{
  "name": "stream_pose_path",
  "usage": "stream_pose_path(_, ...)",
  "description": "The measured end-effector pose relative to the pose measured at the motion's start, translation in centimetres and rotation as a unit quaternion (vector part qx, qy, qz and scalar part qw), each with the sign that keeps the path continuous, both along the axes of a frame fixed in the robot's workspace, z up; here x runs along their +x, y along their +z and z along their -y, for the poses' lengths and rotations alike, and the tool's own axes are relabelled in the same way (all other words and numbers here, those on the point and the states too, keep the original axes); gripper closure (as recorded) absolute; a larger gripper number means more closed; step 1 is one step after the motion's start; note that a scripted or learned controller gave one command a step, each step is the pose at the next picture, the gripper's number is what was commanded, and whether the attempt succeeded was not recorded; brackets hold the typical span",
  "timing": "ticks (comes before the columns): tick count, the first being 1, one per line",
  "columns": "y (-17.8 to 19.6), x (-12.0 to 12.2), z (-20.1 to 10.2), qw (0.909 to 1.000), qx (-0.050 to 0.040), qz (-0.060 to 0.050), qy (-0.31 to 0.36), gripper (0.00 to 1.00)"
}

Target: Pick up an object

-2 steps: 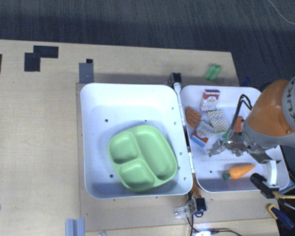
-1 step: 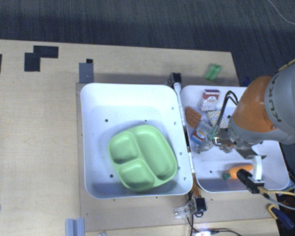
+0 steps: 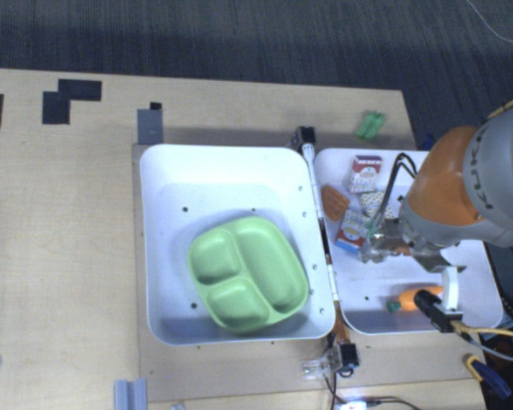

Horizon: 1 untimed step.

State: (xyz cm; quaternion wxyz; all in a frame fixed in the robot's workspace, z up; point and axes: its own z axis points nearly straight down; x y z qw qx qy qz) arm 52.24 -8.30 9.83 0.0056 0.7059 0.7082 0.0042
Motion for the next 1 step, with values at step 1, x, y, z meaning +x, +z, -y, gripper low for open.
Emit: stream_pose_path(1,-1.08,5.77,5.86,1.0000,-0.0009,-0.001,-0.001,1.00)
